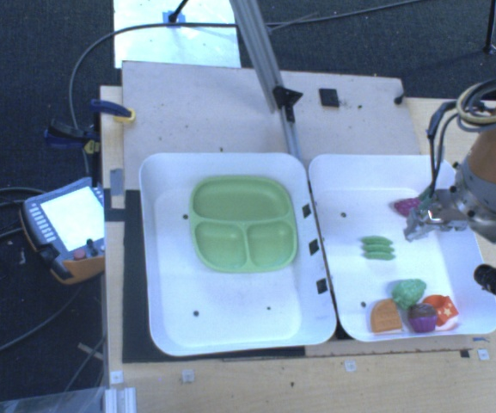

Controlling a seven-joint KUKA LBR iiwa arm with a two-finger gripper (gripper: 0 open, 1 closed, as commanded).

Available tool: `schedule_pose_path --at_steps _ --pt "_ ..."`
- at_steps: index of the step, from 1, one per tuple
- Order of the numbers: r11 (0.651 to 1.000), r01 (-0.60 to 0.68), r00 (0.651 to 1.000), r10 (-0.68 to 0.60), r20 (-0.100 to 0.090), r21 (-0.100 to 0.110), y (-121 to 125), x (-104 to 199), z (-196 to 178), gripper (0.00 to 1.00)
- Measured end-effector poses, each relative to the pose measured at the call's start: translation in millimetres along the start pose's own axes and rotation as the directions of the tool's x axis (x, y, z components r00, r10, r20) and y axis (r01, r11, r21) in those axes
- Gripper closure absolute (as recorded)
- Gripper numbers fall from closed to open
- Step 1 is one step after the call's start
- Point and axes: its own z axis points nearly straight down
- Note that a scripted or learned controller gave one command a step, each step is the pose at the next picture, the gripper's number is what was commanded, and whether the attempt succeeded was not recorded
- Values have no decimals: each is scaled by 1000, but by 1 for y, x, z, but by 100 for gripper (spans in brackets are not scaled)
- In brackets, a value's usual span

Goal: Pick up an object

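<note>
- Your left bin (pixel 170 317) holds just a green tray (pixel 244 224), so nothing there suits an easy grab.
- In the right bin (pixel 342 188), the pods (pixel 377 247) lie alone mid-floor; a cluster of green (pixel 408 292), orange (pixel 386 317), purple (pixel 423 317) and red (pixel 442 311) toys sits in the near corner.
- Your pincer (pixel 423 222) hangs low by the pink piece (pixel 407 205), just beside it; you look to be at the reach step, nothing held.
- Whether the pincer is apart or together I cannot tell.
- Next, I'd judge, centre over the pink piece, then descend.
</note>
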Motion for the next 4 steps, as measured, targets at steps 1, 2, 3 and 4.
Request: schedule_pose_path --at_steps 1,2,3,4 --pt "1000 1 1000 -1 -1 2 13 55 8 100" --pt "1000 0 1000 0 -1 1 18 103 9 100" --pt "1000 1 1000 -1 -1 0 36 151 -4 100" --pt "1000 1 1000 -1 -1 1 47 202 4 100"
